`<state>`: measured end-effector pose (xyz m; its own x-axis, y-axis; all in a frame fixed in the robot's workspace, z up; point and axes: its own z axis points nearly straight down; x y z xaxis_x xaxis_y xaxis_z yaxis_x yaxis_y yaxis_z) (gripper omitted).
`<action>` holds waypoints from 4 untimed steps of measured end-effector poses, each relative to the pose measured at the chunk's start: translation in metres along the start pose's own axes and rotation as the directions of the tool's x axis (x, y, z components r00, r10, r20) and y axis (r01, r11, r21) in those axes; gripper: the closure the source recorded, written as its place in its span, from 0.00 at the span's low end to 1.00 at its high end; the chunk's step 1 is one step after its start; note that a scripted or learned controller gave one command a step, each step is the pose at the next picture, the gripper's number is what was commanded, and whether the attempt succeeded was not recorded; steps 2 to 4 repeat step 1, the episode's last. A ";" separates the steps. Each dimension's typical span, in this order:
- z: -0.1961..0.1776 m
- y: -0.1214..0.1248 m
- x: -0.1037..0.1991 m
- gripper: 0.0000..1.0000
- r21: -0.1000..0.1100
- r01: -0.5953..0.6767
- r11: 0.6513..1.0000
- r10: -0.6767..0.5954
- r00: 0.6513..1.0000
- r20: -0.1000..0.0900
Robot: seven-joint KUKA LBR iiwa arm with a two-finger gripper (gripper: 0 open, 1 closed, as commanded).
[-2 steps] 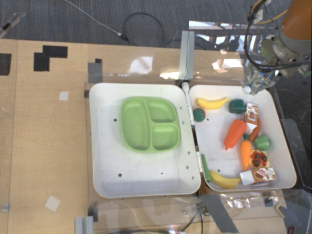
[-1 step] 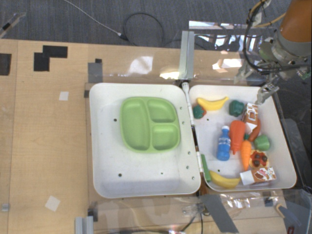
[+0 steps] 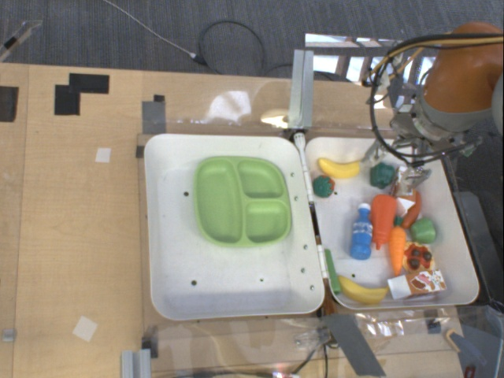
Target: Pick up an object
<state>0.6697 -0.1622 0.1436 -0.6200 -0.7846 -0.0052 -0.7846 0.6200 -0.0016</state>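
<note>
The gripper [image 3: 408,173] is seen hanging over the upper part of the right bin [image 3: 465,250], below the arm's orange band [image 3: 465,73]; whether it is spread or pressed together cannot be told. Taking the blue bottle [image 3: 361,231] as the landmark, an orange carrot [image 3: 383,219] is found just to its right, and a second carrot [image 3: 397,249] beyond that. A banana [image 3: 339,167] is placed above the bottle, with a dark green ball [image 3: 324,186] to its upper left. Another banana [image 3: 362,290] is laid below the bottle. A green divided plate [image 3: 242,200] is set in the left bin [image 3: 169,274], well to the bottle's left.
</note>
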 end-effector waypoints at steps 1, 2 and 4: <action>0.054 0.067 0.042 0.00 0.009 0.089 0.996 -0.089 0.996 0.003; 0.054 0.067 0.042 0.00 0.009 0.089 0.996 -0.089 0.996 0.003; 0.054 0.067 0.042 0.00 0.009 0.089 0.996 -0.089 0.996 0.003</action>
